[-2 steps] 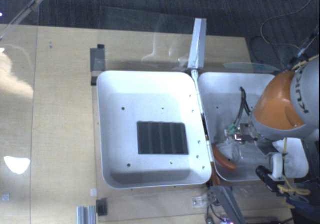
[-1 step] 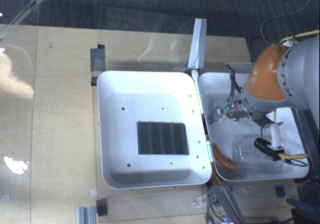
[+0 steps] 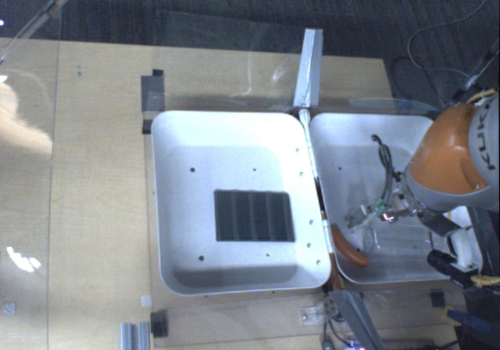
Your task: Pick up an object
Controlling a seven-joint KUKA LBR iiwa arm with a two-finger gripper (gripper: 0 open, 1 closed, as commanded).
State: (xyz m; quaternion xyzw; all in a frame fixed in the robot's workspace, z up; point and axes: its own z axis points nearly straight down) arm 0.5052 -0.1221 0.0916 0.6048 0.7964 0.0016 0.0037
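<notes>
The arm's orange band (image 3: pixel 449 155) sits closest to the lens, looming over the right bin (image 3: pixel 344 145). Going left to right: the left bin (image 3: pixel 180 184) holds just a dark ribbed block (image 3: pixel 254 216), then comes the divider, then an orange-red curved object (image 3: pixel 348 249) tucked against the right bin's left wall. The gripper (image 3: pixel 381 214) hangs just right of it, nothing between the fingers; how wide they are is too blurry to call. The risk is that the object hugs the wall, so a finger could hit the rim or nudge it away.
</notes>
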